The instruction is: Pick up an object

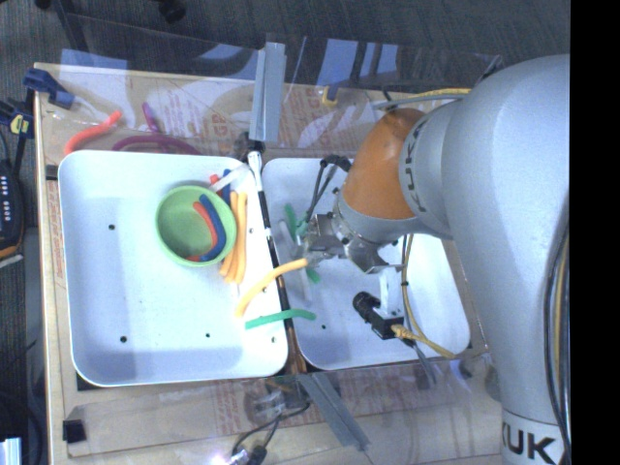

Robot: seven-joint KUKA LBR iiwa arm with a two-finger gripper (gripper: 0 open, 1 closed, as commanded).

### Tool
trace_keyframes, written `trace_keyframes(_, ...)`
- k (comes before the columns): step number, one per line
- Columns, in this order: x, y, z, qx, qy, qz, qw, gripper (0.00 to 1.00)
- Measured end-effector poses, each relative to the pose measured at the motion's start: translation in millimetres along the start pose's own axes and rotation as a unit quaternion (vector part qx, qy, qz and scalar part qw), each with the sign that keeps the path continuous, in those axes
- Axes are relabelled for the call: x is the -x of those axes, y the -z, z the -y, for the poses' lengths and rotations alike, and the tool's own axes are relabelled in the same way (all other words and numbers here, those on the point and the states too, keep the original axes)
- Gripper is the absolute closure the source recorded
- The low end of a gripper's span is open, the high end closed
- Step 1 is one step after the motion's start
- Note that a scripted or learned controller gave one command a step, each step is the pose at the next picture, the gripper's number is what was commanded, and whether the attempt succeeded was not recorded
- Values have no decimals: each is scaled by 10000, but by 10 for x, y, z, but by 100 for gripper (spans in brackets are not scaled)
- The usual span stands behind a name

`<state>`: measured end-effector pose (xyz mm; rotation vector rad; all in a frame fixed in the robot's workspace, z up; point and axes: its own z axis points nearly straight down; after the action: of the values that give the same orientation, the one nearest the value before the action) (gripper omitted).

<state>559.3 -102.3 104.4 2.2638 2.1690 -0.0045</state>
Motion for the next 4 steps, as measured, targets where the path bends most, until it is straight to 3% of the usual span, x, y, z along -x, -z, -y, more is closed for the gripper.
trace_keyframes(1,-743,877,-288,-33,-1566,-34,9876,100)
trace_keyframes(2,-236,2230,-414,-23,-1241,-34,9923,100)
trace_keyframes(3,-1098,1538,-190,-45,-896,-29,9960,100)
trace_keyframes(4,-667,2180,-80,-1,1311,-30,9914,100)
